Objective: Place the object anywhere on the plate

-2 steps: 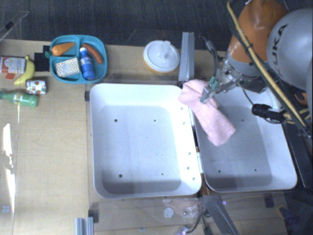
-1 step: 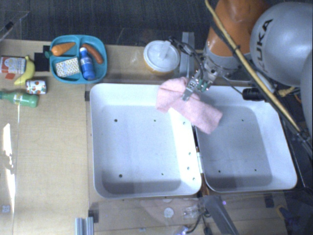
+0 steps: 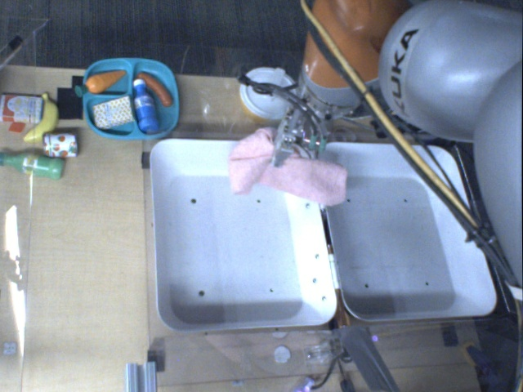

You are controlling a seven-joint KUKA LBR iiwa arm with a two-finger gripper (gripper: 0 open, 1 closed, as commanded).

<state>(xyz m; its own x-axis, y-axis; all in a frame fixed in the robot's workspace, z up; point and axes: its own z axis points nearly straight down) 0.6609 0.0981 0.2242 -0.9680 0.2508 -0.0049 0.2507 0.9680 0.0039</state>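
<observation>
The camera view shows the hand [image 3: 292, 147] at upper centre, clenched on a soft pink cloth [image 3: 286, 174] that drapes over the back rims of the two white bins [image 3: 245, 300]. Light and limp, it likely sags; a bunched mid-fold grip seems best.

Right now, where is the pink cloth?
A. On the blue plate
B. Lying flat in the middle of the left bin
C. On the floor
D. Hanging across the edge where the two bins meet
D: the pink cloth drapes over the upper part of the seam between the left bin and the right bin, just under the gripper.
</observation>
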